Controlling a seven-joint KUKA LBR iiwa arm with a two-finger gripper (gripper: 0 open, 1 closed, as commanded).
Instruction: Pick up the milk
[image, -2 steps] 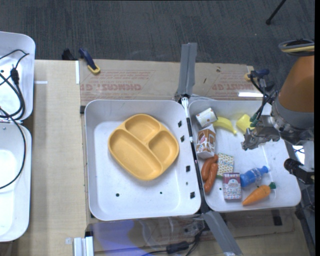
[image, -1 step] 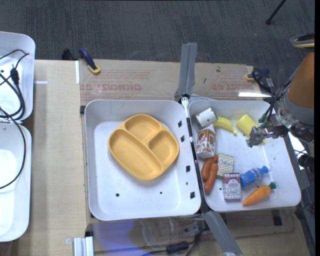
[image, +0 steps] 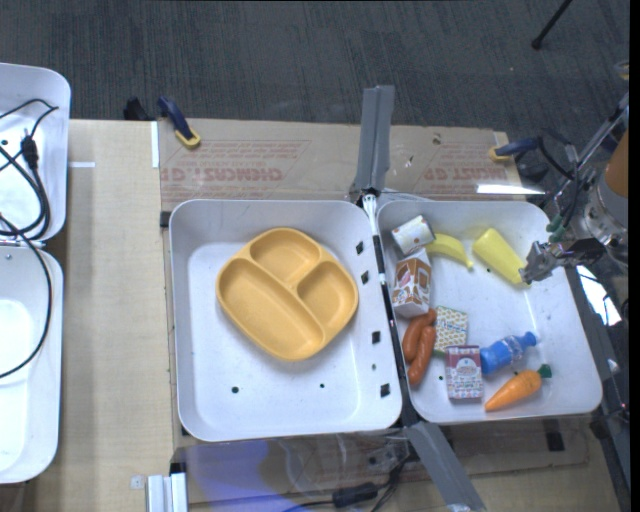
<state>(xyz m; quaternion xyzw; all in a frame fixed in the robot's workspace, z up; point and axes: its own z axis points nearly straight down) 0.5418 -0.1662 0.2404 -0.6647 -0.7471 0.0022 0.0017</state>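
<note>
The milk (image: 412, 284) is a small brown-and-white carton standing at the left side of the right bin (image: 575, 320), close to the divider. My gripper (image: 533, 266) hangs over the right bin's upper right part, just right of a yellow wedge-shaped block (image: 497, 254). It is well to the right of the milk and apart from it. Nothing shows in its grasp.
The right bin also holds a white can (image: 411, 235), a banana (image: 452, 249), sausages (image: 419, 347), a patterned packet (image: 450, 327), a small red box (image: 463, 373), a blue bottle (image: 508, 351) and a carrot (image: 515, 389). The left bin (image: 200, 330) holds a yellow divided plate (image: 287, 292).
</note>
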